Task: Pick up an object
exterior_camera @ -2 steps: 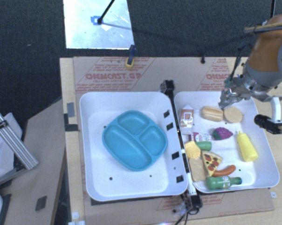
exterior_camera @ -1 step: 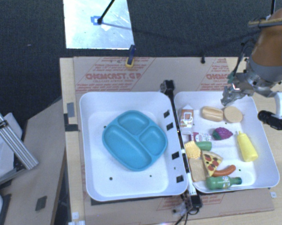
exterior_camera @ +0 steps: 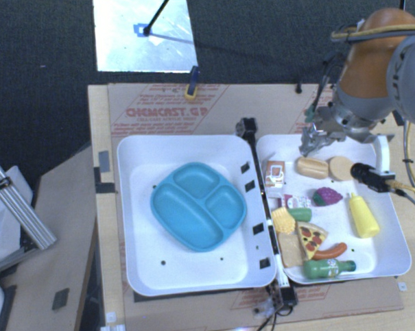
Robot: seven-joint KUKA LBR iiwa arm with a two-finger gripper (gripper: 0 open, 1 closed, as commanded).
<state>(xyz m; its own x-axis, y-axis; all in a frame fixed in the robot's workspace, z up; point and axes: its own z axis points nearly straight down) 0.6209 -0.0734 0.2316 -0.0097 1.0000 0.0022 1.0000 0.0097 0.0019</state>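
Observation:
My gripper [exterior_camera: 310, 147] hangs over the back of the right bin [exterior_camera: 397, 259], just left of and above a tan bread roll [exterior_camera: 312, 167] with a round slice [exterior_camera: 341, 167] beside it. Nothing shows between its fingertips. Toy food lies in that bin: a purple grape bunch [exterior_camera: 327, 196], a yellow mustard bottle [exterior_camera: 363, 215], a pizza slice [exterior_camera: 310, 238], a red sausage [exterior_camera: 329, 251], a green bottle [exterior_camera: 327, 267], a small carton [exterior_camera: 274, 173] and a waffle-like cracker [exterior_camera: 283, 221].
The left bin [exterior_camera: 137, 199] holds a blue divided plate [exterior_camera: 197, 206]. A black divider [exterior_camera: 258, 193] runs between the bins. The arm's grey and orange body [exterior_camera: 375, 65] looms over the right bin's back right corner, with a black cable fitting [exterior_camera: 370, 175] beneath.

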